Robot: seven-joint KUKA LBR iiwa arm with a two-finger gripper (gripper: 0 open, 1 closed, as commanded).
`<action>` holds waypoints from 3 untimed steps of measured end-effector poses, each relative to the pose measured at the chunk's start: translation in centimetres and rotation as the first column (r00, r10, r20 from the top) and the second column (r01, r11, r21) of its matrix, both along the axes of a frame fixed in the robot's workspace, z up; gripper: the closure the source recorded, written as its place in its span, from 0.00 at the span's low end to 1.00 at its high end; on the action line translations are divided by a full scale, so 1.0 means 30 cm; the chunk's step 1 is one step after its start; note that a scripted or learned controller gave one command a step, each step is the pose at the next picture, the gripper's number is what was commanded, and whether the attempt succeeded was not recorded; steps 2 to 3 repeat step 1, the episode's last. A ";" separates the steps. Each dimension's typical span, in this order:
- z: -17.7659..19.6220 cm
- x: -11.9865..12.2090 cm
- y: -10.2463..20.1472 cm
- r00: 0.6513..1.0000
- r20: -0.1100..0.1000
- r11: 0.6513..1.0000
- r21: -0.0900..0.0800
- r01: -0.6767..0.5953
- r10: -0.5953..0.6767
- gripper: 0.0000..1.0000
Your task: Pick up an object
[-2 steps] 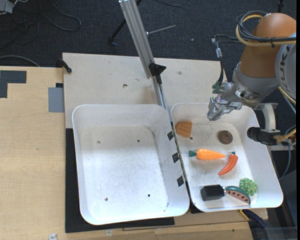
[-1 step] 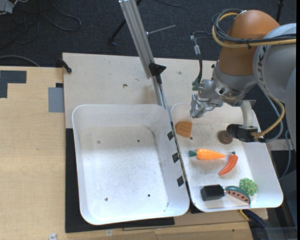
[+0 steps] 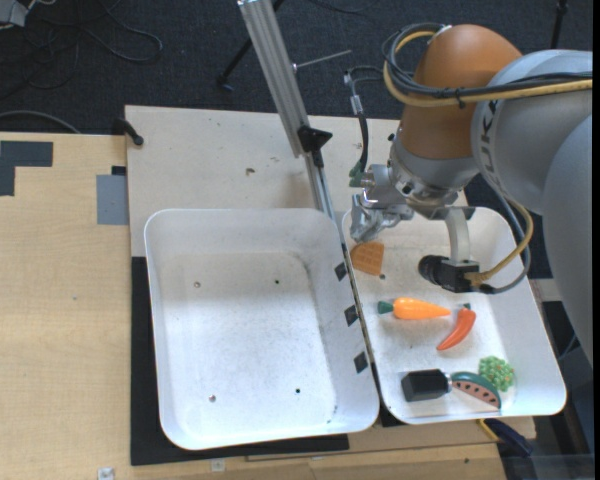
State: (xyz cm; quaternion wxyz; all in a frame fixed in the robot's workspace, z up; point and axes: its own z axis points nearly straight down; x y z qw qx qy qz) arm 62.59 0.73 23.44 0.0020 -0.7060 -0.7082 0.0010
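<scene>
Hand [image 3: 365, 230] of mine hovers over the right bin [image 3: 540, 368] — just above an orange wedge [image 3: 368, 258]; fingers spread or pressed together, I cannot tell.

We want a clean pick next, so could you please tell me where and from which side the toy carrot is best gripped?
Grip the carrot across the thick orange middle, coming straight down from above. It lies flat and lengthwise across the right bin, green top toward the divider, with bare floor along both long sides, so the jaws would probably fit there. The red chili crowds its tip.
</scene>
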 end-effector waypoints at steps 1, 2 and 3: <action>-0.010 -0.005 0.198 1.000 0.001 1.000 0.001 -0.001 0.001 1.00; -0.010 -0.005 0.198 1.000 0.001 1.000 0.001 -0.001 0.001 1.00; -0.010 -0.005 0.198 1.000 0.001 1.000 0.001 -0.001 0.001 1.00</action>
